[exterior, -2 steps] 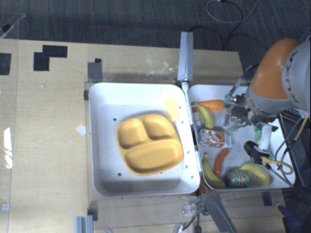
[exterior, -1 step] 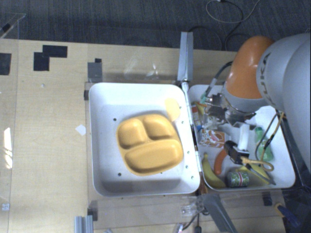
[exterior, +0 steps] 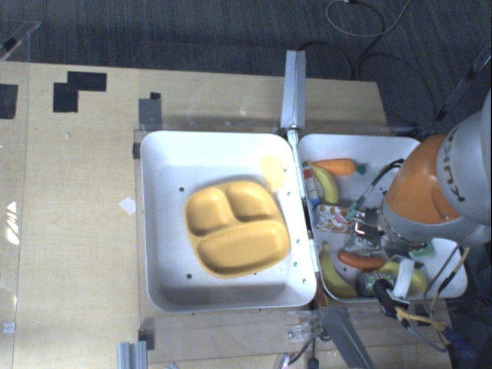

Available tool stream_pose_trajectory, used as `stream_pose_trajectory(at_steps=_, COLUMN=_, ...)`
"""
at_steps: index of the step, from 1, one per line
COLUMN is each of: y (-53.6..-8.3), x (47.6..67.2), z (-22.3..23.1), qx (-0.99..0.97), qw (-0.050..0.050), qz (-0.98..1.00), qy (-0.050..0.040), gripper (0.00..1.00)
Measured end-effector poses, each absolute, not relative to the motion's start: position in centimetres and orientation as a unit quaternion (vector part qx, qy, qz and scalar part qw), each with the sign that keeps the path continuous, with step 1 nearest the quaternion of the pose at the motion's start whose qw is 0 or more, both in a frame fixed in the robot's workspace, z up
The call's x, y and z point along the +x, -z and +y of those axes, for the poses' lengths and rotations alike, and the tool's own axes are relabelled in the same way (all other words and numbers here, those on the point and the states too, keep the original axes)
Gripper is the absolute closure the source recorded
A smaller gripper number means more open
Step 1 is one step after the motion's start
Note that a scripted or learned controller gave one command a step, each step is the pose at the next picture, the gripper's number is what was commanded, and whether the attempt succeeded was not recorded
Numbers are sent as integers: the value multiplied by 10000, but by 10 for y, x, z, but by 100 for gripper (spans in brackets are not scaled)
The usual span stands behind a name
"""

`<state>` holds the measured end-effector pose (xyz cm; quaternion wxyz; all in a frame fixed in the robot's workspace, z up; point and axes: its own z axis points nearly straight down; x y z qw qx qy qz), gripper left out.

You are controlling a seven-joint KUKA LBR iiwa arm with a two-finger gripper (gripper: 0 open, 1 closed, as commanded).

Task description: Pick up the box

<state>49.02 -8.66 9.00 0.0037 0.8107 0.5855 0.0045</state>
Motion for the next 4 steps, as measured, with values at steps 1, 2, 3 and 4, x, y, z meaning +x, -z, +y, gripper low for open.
stream_pose_trajectory(at_steps=1, y=-90, x=494, z=-174, qx=9045, qw=53, qz=4264, qy=-57, gripper=100)
stream_pose_trajectory(at_steps=2, y=-90, x=494, z=-116, qx=9626, qw=49, qz=2708, qy=-76, gripper=100)
stream_pose_trajectory(at_steps=3, y=-185, x=488, z=-44, qx=9946, qw=-5, qz=1040, qy=-11, gripper=100)
stream_pose_trajectory(at_steps=4, y=-131, x=487, z=-83, qx=9947, qw=-9, qz=1025, qy=1, gripper=100)
